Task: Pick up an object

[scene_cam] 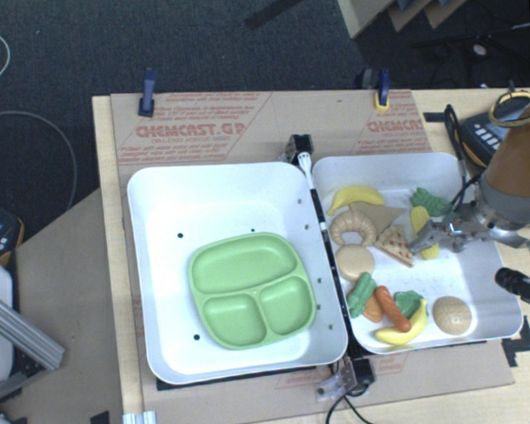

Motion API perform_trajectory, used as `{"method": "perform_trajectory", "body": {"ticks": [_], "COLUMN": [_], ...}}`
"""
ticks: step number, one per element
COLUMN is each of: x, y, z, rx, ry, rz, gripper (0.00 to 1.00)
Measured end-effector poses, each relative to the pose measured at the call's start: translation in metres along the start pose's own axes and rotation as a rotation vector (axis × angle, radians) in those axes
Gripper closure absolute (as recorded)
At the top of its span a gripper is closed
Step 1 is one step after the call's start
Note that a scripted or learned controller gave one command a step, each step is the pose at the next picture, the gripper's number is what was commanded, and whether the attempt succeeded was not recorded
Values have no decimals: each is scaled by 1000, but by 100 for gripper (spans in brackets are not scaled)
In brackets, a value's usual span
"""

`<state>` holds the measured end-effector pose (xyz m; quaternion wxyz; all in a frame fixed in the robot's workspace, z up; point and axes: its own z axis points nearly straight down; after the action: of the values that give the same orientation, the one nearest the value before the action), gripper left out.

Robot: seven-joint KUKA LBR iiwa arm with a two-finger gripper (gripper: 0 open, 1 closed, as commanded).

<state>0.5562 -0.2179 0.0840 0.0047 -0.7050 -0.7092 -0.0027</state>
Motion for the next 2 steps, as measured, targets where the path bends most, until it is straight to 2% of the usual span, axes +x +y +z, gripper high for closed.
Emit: {"method": "perform_trajectory", "body": {"ticks": [1,2], "x": [-3,39], "y": [-1,4], "z": [-12,-101], "rx": [-5,-14], "ry": [-8,-12], "rz": [2,0], "gripper": [100,100]}}
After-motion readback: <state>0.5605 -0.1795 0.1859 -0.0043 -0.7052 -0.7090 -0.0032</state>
